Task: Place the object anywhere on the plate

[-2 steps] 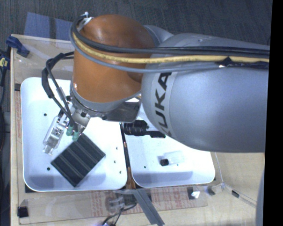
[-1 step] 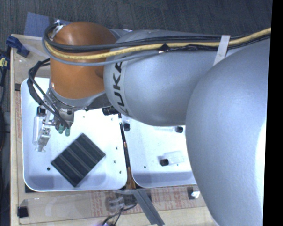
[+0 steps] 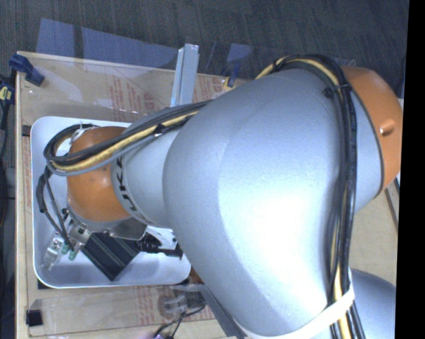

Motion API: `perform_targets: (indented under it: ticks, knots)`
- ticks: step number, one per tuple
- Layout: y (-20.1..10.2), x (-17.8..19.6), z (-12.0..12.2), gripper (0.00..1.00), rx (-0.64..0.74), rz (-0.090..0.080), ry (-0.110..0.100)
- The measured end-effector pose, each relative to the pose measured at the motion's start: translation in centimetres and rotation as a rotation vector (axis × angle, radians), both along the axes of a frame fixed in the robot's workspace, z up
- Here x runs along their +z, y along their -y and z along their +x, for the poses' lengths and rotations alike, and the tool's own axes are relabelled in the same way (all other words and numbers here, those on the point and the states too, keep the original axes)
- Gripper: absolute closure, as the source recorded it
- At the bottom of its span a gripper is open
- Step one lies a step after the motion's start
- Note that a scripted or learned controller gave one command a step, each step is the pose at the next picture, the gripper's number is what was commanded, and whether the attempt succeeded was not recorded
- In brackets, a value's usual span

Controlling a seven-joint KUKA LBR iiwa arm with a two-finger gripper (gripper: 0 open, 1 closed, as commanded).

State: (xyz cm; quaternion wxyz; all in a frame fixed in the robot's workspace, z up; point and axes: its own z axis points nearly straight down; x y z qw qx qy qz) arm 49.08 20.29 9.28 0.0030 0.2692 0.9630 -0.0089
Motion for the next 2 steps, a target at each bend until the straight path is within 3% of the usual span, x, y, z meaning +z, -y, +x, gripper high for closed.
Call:
perform_targets:
  ticks: [1,2]
  knots:
    - [5.4,17.3,0.0,1.00,0.121,0.018,0.001]
    - [0.8,9.3,7.0,1.00,-0.185,0.016,-0.003]
